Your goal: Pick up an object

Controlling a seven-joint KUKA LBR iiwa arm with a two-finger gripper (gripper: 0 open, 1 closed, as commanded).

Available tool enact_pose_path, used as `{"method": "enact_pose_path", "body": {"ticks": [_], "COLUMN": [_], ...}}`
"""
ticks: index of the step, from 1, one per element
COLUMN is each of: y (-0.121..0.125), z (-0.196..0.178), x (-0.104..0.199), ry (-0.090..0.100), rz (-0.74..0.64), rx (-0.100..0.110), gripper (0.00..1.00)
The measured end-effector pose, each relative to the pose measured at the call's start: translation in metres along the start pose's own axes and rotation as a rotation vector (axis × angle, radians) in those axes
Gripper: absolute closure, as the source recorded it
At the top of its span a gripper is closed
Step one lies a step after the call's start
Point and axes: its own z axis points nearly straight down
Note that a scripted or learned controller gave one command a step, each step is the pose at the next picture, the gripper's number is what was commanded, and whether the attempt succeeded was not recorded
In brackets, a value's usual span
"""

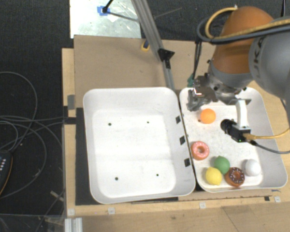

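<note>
You cannot tell how the jaws stand: the gripper (197, 99) is a dark blur over the right bin (275, 129), and nothing shows between its fingers. The pick looks not yet done. Nearest you sit a chocolate donut (235, 176), lemon (213, 176) and pink donut (200, 150); farther back, the orange ball (208, 116) lies just beside the gripper.
</note>
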Motion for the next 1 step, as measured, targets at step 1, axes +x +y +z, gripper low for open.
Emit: {"method": "enact_pose_path", "body": {"ticks": [1], "y": [-0.0107], "z": [0.0044], "x": [0.0590], "ry": [0.000], "rz": [0.000], "rx": [0.003], "gripper": [1.00]}}
